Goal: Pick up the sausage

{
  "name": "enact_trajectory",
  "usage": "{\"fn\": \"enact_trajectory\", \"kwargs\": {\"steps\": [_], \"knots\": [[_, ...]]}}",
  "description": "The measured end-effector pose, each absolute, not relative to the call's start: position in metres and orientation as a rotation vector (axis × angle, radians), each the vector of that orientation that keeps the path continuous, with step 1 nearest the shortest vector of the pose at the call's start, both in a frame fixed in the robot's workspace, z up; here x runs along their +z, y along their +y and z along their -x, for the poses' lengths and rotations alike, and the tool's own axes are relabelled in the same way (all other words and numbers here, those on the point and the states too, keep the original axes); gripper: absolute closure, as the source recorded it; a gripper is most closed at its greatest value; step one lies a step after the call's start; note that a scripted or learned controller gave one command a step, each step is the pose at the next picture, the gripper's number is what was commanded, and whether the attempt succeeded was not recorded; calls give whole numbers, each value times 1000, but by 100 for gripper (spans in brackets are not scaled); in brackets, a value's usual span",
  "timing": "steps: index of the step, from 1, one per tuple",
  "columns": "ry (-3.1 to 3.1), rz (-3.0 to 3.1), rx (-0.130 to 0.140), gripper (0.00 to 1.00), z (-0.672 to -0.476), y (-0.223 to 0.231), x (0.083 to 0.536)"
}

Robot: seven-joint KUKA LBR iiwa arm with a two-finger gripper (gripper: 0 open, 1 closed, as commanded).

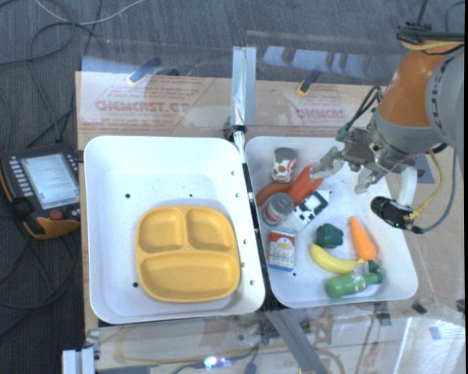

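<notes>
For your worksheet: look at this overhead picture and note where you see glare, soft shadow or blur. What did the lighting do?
Camera view: even, bright light whitens the right bin and left bin; faint shadow rings the yellow tray; glare streaks the clear panel behind; the hand looks slightly soft beside the sausage.

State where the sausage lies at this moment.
The sausage lies in the right bin, near its left wall, just above the can and below the cup.

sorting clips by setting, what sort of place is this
Probably a robot lab test bench: two white bins on a board, toy food such as a banana, and a teach pendant amid floor cables.
</notes>
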State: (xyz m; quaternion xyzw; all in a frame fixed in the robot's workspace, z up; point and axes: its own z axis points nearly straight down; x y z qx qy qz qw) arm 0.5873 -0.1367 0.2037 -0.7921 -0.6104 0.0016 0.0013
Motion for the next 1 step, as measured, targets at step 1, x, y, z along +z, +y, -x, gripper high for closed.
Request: {"fn": "enact_trajectory", "kwargs": {"steps": [1], "knots": [[-1996,2407,31,0,-639,-128,101]]}}
